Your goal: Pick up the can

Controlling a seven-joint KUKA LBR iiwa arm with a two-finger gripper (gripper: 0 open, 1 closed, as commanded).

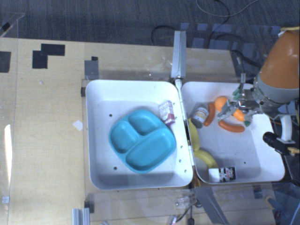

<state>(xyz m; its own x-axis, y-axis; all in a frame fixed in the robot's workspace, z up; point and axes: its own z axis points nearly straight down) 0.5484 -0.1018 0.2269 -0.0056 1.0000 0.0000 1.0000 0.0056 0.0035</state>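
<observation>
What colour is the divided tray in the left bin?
The divided tray is solid light blue, with three compartments; the camera view shows it against the white left bin.

Wood bench [47,139] carries 2 white bins, left bin [101,172] & right bin [262,172], touching side by side. Black tape patches [47,54] lie on the benchtop, well left of the left bin, toward the far edge.

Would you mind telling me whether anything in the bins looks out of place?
The can lies tipped on its side in the right bin, and a packet leans against the left bin's dividing wall beside the blue tray.
</observation>
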